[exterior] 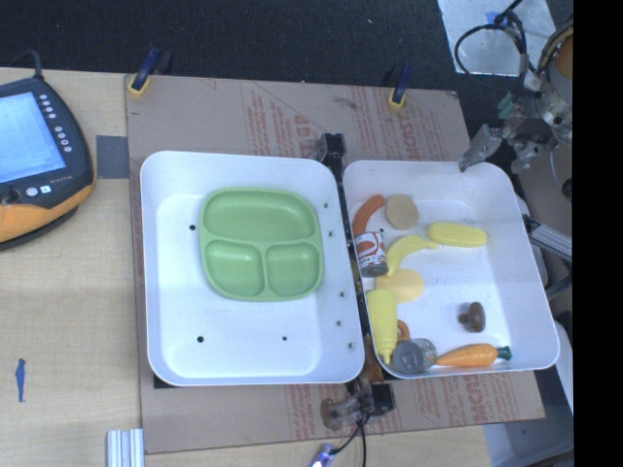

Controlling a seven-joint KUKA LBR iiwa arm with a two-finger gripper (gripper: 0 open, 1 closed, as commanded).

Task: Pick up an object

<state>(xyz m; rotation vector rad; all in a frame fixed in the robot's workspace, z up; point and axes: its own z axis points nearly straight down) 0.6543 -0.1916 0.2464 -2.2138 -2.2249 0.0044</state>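
Gripper [479,154]: above right bin [506,261] far rim, finger state cannot tell. Toys crowd its near-left; middle bare. Left bin [165,261]: green plate [262,244].

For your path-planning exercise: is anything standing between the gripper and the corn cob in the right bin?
Nothing visible blocks it. The gripper hangs above the right bin's far corner, and only bare bin floor lies between it and the corn cob. The banana touches the cob's left end, on the far side from the gripper.
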